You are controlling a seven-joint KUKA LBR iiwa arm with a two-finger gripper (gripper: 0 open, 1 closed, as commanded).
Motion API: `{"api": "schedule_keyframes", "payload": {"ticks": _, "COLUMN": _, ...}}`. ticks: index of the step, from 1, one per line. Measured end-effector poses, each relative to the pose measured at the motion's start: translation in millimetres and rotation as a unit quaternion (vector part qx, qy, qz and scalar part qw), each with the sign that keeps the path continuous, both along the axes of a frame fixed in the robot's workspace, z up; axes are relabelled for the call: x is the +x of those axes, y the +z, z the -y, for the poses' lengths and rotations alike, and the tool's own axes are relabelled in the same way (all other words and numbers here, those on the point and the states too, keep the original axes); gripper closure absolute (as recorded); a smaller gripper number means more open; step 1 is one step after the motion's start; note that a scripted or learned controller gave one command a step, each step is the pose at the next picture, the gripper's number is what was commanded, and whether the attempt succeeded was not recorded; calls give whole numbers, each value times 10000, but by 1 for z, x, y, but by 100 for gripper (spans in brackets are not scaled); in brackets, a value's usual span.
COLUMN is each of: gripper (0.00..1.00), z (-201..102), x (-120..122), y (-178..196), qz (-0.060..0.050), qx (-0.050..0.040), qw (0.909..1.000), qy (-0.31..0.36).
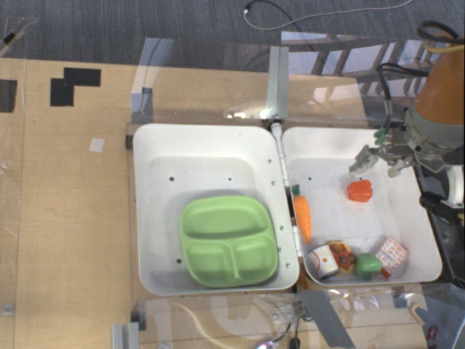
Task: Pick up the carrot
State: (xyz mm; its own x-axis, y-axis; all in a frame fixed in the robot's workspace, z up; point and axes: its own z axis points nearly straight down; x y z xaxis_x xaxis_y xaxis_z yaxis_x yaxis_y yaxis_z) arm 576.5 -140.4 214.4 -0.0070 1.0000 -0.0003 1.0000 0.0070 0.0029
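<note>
Carrot [302, 218]: we find it in the right bin [327, 151], lying lengthwise tight against the left wall, green top toward the far end, tip toward the near end.
Gripper [378, 161]: we see it over the far right part of the right bin, its fingers spread apart with nothing between them, well apart from the carrot.
Arm [439, 100]: it enters over the right bin's right rim, orange band showing at the far right corner.
Red piece [360, 190]: it sits mid-bin, just nearer than the gripper.
Near edge clutter: a small can [324, 259], a green piece [368, 265] and a patterned packet [392, 253] line the near wall, the can just past the carrot's tip.
Open room: we note bare white floor between the carrot and the red piece, and along the far wall.
Left bin [167, 151]: a green divided tray [229, 240] fills its near half toward the shared wall.
</note>
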Motion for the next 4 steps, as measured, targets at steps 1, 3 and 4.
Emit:
{"api": "schedule_keyframes", "payload": {"ticks": 1, "gripper": 0, "z": -85, "x": 2, "y": -30, "qz": -3, "qx": 3, "qw": 10000, "qy": 41}}
{"api": "schedule_keyframes", "payload": {"ticks": 3, "gripper": 100, "z": -145, "x": -61, "y": -19, "qz": 17, "qx": 11, "qw": 9999, "qy": -126}}
{"api": "schedule_keyframes", "payload": {"ticks": 4, "gripper": 0, "z": -145, "x": -61, "y": -19, "qz": 14, "qx": 12, "qw": 9999, "qy": -128}}
